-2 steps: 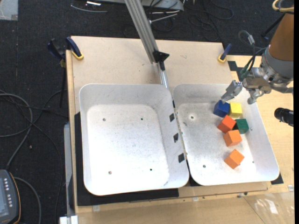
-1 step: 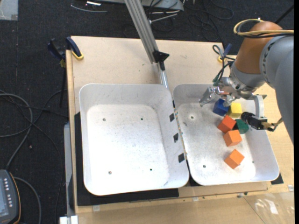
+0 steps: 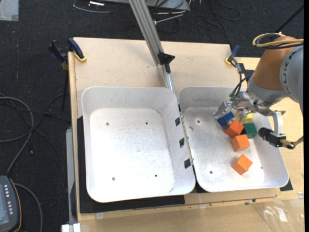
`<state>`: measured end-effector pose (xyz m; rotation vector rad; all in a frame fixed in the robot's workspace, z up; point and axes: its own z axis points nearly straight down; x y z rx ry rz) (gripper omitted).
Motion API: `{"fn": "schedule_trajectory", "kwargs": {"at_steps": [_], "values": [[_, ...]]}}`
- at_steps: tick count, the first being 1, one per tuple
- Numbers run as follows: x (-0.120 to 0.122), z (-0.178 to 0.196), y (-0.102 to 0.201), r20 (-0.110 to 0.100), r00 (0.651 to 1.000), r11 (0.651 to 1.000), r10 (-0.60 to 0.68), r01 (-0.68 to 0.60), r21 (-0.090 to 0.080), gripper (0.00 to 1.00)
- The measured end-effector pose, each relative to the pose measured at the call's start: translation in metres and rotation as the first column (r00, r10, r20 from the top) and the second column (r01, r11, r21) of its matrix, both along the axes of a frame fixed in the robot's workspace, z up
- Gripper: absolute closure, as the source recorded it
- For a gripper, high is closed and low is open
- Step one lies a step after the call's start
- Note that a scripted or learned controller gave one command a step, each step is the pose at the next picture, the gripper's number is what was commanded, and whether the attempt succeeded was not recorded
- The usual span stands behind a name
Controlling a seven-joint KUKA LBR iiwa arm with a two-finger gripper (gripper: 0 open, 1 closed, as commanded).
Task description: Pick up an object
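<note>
Blocks are what I have to work with, and they all sit in the right bin [image 3: 270, 180]. Nearest its front edge lies one orange block [image 3: 242, 164] on its own, well apart from the rest. Behind it, toward the middle of the bin's right side, a second orange block [image 3: 240, 142] lies just beside a third [image 3: 234, 128], with a green block [image 3: 250, 130] touching that cluster on the side nearer the right rim. Further back I see a blue block [image 3: 225, 119] and a bit of yellow [image 3: 246, 115], both tucked right under the gripper [image 3: 233, 108], which hangs low over the back of the pile. I cannot tell how wide the hand is set or whether it has anything. The left bin [image 3: 96, 98] I leave alone. I judge this to be the reach-and-grasp step, with nothing lifted clear yet. The next move, as I see it, calls for closing on one block only, likely the blue one, and lifting straight up without dragging its neighbours along.
</note>
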<state>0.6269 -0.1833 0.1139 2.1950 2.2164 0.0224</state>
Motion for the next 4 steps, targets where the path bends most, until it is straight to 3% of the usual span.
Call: {"fn": "schedule_trajectory", "kwargs": {"at_steps": [1,2,3,4], "values": [[0.000,-0.015,0.021,-0.018,1.000,1.000,-0.003,0.003,0.004,0.00],[-0.001,-0.007,0.019,-0.021,1.000,1.000,-0.008,0.008,0.004,1.00],[-0.001,0.087,0.102,-0.018,1.000,1.000,0.000,0.000,0.007,1.00],[-0.018,0.122,0.155,-0.022,1.000,1.000,-0.001,0.001,0.008,1.00]]}}
